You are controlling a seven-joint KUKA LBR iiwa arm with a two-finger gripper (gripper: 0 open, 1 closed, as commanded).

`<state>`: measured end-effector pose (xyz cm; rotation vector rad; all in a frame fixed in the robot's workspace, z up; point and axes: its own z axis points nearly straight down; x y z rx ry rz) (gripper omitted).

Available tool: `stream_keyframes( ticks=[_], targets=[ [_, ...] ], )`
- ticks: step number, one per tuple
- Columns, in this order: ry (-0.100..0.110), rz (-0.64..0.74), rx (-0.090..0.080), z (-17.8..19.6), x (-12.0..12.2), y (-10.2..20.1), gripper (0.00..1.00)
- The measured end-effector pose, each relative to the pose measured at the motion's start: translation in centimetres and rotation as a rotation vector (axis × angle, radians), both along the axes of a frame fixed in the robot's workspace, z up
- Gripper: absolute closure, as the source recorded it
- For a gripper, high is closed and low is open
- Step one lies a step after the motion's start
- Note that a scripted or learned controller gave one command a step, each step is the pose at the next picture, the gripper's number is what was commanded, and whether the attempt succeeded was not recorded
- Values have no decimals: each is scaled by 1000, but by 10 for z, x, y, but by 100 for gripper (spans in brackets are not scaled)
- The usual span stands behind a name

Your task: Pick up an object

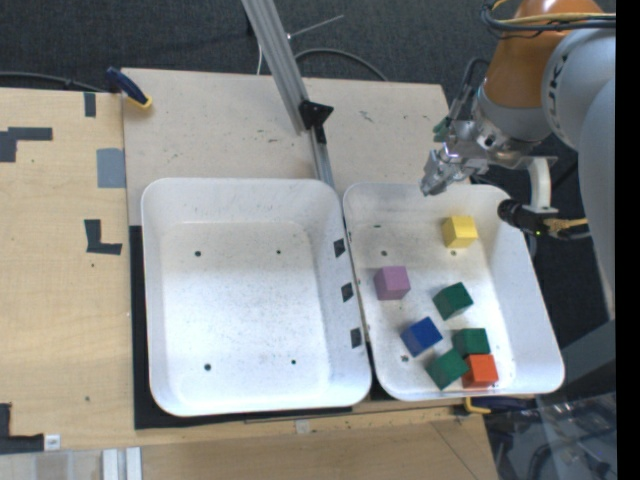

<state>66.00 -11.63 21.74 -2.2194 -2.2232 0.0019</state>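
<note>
A pale wooden bench [210, 138] carries two shallow white bins on a black mat [140, 408]: the left bin [245, 193] and the right bin [525, 268], touching side by side. A blue-and-yellow clamp [128, 86] lies at its far left corner.

The grey arm [575, 78] reaches in from the right, its orange band [535, 43] above the wrist. The tool [437, 180] points down and leftward, hanging over the right bin's far rim [420, 186].
</note>
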Motion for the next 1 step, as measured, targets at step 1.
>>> stream_keyframes(
  ticks=[1],
  targets=[
    [2,0,1,23,1,0,100]
  ],
)
